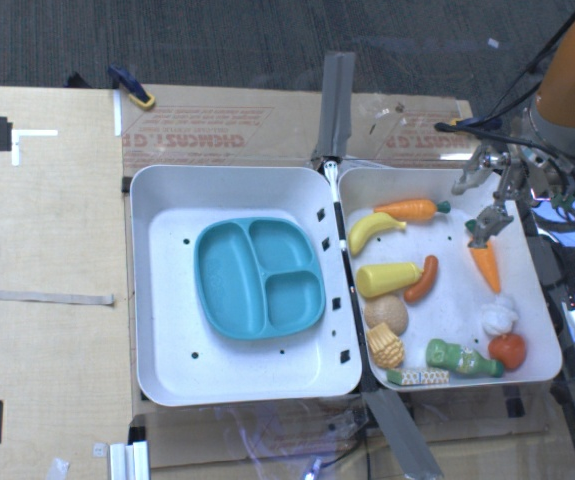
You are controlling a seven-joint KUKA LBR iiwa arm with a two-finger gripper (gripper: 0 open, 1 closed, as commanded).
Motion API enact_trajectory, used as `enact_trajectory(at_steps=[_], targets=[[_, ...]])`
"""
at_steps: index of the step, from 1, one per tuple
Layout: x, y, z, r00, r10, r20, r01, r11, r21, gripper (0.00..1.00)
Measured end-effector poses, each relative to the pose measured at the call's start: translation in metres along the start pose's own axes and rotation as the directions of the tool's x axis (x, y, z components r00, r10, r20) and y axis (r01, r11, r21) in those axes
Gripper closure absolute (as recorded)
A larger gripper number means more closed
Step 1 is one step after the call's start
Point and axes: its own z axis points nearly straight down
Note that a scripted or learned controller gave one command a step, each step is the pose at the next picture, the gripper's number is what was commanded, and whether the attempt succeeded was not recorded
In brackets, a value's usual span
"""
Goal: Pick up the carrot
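Note:
Two carrots lie in the right bin (542, 298). One orange carrot (486, 266) with a green top points down-right near the bin's right wall. The other carrot (408, 209), also green-tipped, lies crosswise at the bin's far side above a banana (371, 230). My gripper (483, 198) hangs over the bin's far right corner, its fingers spread apart and open. The lower fingertip (495, 218) sits right at the green top of the nearer carrot. Nothing is between the fingers.
The right bin also holds a yellow pepper (387, 278), a sausage (422, 277), a potato (387, 315), corn (386, 347), a green vegetable (462, 359), a tomato (507, 350) and a white item (499, 316). A blue divided plate (260, 278) lies in the left bin (152, 298).

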Motion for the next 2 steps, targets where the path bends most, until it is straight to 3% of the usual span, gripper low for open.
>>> enact_trajectory(at_steps=[1,2], targets=[[-0.021,-0.05,0.118,0.973,0.231,0.002,-0.231,0.973,0.001,0.0],[-0.023,-0.048,0.106,0.974,0.226,0.008,-0.226,0.974,0.002,1.0]])
